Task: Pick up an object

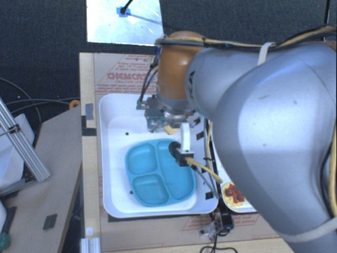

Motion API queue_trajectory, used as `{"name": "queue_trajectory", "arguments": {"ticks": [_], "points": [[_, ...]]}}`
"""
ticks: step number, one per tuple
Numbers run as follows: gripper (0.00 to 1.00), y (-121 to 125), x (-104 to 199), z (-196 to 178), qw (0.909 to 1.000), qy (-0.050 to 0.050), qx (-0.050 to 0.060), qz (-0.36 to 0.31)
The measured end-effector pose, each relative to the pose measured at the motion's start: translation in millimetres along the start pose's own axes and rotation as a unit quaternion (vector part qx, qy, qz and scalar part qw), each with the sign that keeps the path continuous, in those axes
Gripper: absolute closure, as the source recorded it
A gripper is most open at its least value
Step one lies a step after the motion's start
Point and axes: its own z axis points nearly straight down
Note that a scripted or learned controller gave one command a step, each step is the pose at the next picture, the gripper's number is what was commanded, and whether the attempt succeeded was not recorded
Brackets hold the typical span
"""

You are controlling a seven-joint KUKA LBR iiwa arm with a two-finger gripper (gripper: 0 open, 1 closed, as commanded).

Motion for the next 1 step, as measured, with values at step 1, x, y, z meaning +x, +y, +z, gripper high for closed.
{"name": "queue_trajectory", "arguments": {"ticks": [1], "points": [[1.00,-83.8,25.7,-27.4,1.0000,-0.001,0.000,0.003]]}}
